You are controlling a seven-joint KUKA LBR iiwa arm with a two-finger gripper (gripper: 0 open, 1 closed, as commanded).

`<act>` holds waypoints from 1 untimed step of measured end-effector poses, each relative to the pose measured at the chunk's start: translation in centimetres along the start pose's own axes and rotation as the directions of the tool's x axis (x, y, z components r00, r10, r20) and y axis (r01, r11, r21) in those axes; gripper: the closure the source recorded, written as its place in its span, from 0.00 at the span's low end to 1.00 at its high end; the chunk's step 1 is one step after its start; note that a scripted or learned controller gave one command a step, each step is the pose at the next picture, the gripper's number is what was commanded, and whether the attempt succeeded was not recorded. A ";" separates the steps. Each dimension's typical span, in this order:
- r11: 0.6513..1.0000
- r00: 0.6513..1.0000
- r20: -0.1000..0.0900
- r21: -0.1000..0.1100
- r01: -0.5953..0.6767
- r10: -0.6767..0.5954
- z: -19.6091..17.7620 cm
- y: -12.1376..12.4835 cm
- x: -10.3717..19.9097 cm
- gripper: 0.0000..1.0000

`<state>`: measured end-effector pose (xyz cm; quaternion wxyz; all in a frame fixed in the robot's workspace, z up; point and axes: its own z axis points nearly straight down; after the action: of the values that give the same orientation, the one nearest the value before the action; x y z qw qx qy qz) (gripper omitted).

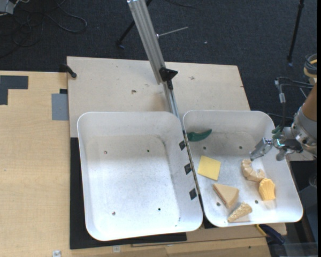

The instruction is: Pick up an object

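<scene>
Two shallow white plastic bins sit side by side: the left bin (128, 175) and the right bin (232, 123), which holds six small pieces. Largest is a flat yellow square (209, 167), then a tan wedge (227, 194) pointing toward the divider, an orange-yellow chunk (267, 189), a lumpy beige piece (252, 171), a pale crust-like wedge (239, 212) and a curved green piece (199, 135) lying crosswise. The gripper (262, 149) hangs over the right bin's right side, above the beige piece; whether its claw is open is unclear.
</scene>
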<state>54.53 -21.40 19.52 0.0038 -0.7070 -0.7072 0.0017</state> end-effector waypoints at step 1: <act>1.000 1.000 0.001 -0.005 0.001 -0.001 -0.2 0.1 0.0 0.00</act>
<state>54.64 -21.41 19.76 0.0017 -0.7069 -0.7073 0.0005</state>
